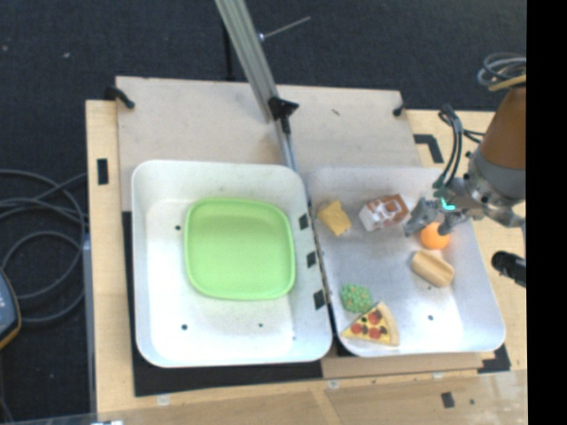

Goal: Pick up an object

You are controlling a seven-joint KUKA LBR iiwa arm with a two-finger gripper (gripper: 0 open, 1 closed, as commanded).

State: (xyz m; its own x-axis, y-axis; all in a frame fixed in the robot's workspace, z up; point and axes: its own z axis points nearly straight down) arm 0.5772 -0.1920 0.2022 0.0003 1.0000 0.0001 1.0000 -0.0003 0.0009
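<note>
Orange ball (pixel 433 236) sits under the hand (pixel 431 218) (grip unclear), among five other food toys.

A dark, speckled carpet floor (pixel 159 25) is spreading out around a pale wooden bench top (pixel 106 264), with a lighter beige board (pixel 195 122) lying flat across the bench's far part. Thick black cables (pixel 40 246) are looping over the floor at the left, and a slim grey metal pole (pixel 248 47) is slanting up from the board toward the far edge. Even, soft light is falling over everything, casting only faint shadows.
</note>
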